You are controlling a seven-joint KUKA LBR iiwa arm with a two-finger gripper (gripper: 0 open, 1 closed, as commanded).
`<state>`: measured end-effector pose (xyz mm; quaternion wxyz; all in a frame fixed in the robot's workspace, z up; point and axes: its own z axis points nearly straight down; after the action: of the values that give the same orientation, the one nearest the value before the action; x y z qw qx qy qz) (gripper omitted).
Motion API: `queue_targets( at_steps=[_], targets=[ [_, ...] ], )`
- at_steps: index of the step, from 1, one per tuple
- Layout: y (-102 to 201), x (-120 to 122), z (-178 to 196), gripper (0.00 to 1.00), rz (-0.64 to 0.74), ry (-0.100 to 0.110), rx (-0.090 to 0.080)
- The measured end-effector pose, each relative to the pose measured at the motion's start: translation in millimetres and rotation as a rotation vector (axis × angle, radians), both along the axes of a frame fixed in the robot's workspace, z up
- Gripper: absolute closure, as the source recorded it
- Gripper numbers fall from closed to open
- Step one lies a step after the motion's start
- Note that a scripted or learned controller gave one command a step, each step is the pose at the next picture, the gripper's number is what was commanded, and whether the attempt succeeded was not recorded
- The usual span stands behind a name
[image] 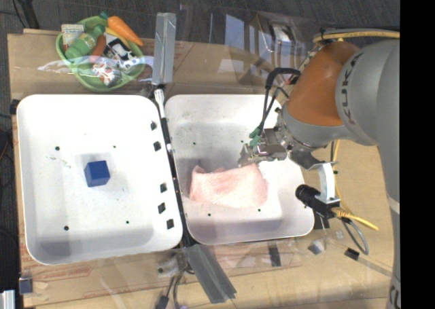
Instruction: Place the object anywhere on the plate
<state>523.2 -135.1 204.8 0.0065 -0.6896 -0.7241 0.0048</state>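
The KUKA arm's gripper (257, 151) hovers in the right bin (204, 111), its fingers hidden beneath the wrist, so whether they are open or closed cannot be told. A pink plate (228, 187) lies just below and left of it. The blue cube (97, 172) sits well away to its left, in the left bin (41, 117), apparently awaiting pickup

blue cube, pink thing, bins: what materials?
Cube: looks like hard plastic or painted wood, matte, crisp edges. Pink thing: seems soft cloth or sponge, fuzzy and uneven at the edge. Bins: likely moulded plastic, smooth white, rounded corners, faint sheen.
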Motion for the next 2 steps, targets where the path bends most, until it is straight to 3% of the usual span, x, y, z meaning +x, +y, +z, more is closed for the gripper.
queue_targets(
  at_steps=[1,2],
  targets=[
    [0,1,23,1.0,0.006,-0.009,-0.001],
    [43,3,13,1.0,0.411,-0.007,0.004]
  ],
)
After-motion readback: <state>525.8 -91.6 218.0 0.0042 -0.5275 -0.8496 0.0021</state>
